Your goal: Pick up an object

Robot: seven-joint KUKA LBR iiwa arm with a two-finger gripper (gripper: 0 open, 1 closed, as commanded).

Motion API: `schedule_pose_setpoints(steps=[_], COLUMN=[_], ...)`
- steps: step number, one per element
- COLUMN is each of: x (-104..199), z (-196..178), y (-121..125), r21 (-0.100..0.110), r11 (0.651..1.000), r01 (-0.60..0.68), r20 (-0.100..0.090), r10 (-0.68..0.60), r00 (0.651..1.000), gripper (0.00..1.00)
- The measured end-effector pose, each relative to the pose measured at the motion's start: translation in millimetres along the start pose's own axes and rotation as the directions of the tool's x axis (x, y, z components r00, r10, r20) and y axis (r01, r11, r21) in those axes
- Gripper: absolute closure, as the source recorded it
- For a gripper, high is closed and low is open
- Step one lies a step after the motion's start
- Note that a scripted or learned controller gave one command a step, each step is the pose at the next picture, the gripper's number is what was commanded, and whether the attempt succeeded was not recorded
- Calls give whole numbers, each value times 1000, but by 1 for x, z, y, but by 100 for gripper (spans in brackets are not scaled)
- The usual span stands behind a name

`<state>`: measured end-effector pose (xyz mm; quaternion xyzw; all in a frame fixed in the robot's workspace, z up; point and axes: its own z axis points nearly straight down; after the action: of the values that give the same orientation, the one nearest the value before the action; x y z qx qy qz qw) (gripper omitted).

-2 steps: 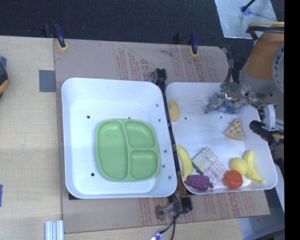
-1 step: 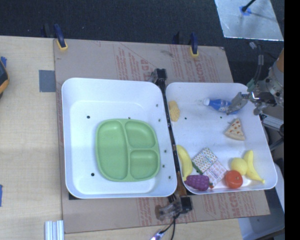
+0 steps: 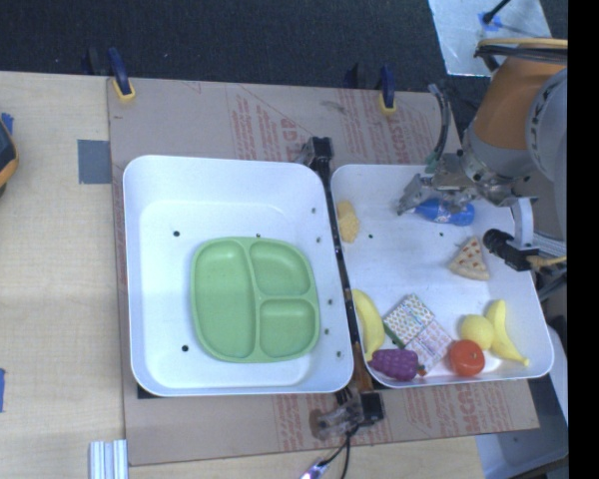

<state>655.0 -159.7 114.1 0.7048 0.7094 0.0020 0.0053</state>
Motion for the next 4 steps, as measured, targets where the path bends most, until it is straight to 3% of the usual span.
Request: schedule_pose_setpoints(steps=[1, 2, 3, 4], x=[-24, -46, -5, -25], z=[-91, 0, -61, -20], y=[-36, 1, 2, -66], r21=[11, 14, 11, 16], r11=[1000, 1000, 1000, 1000], r01=[-3, -1, -2, -2], r20=[-4, -3, -4, -4], r10=[3, 1, 2, 2], r00=[1000, 1000, 1000, 1000], gripper=[0, 0, 0, 0])
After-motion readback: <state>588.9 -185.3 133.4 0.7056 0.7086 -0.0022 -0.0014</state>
